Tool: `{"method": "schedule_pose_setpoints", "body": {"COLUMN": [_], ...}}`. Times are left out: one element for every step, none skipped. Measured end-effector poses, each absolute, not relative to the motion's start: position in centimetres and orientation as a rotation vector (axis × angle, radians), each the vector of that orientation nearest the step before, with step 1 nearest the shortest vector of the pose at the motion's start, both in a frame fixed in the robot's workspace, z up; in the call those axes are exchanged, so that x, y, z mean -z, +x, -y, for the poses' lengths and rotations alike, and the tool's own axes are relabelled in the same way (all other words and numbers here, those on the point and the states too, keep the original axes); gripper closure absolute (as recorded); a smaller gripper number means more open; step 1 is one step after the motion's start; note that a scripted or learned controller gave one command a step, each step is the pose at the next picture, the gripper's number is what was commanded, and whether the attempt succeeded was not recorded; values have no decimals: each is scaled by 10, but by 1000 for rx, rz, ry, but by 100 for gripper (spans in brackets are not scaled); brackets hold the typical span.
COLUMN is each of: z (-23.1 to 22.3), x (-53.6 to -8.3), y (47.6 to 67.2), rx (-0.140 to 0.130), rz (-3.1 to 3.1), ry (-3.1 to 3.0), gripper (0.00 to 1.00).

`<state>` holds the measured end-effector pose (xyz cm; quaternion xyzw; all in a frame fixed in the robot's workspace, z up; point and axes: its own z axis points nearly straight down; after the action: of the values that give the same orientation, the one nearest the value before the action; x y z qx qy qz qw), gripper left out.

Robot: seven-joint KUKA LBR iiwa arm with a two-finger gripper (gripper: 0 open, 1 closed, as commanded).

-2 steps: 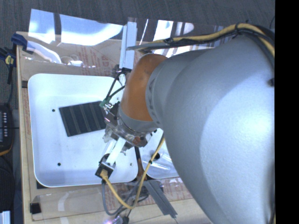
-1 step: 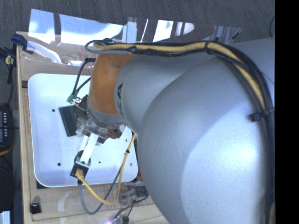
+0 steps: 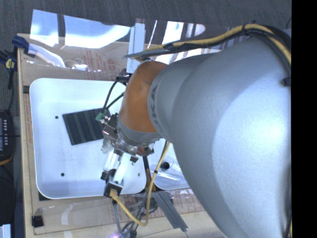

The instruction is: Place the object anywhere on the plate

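A dark ribbed rectangular plate (image 3: 83, 127) lies flat in the left white bin (image 3: 44, 148), a little left of the bin's middle. My gripper (image 3: 113, 142) hangs over the right part of this bin, just right of the plate's right edge, under the orange band of the wrist. The arm's large grey body hides the gripper's tip and whatever lies under it. I see no loose object on the open floor of the bin.
The right bin (image 3: 171, 178) shows as a small strip under the arm; most of it is hidden. Clear plastic sheeting (image 3: 79, 31) lies behind the bins. Two small dark dots mark the left bin's floor.
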<state>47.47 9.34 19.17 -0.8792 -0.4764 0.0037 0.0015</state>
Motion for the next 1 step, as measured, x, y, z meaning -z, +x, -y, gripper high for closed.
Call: {"method": "schedule_pose_setpoints", "body": {"z": [-160], "x": [-226], "y": [488], "rx": [-9], "rz": [1607], "ry": [-2695], "gripper": [100]}}
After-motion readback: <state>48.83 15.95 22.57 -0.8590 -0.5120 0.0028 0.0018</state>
